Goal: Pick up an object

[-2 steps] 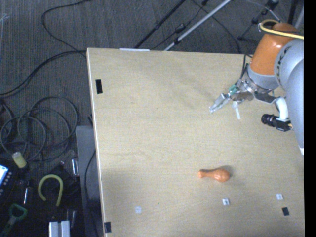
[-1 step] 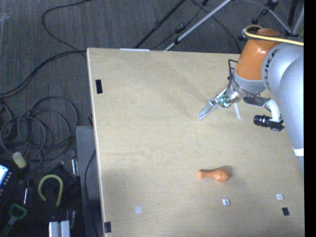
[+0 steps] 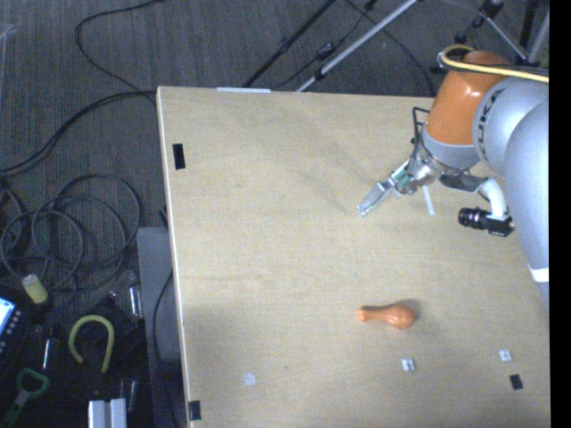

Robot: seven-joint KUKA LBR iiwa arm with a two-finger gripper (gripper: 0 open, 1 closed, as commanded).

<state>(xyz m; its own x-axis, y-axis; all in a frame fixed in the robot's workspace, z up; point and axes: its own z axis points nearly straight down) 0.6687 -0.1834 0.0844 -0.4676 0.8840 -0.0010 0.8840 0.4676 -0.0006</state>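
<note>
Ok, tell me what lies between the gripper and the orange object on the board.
Nothing: in the camera view, the stretch between the gripper and the orange object below it is bare tan board.

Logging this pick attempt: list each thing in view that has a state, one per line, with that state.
Gripper: raised over the bench, pointing to the view's left, nothing seen between its jaws.
Orange object: lying on its side on the bench, apart from the gripper, not grasped.
Bench: bears the orange object.
</note>
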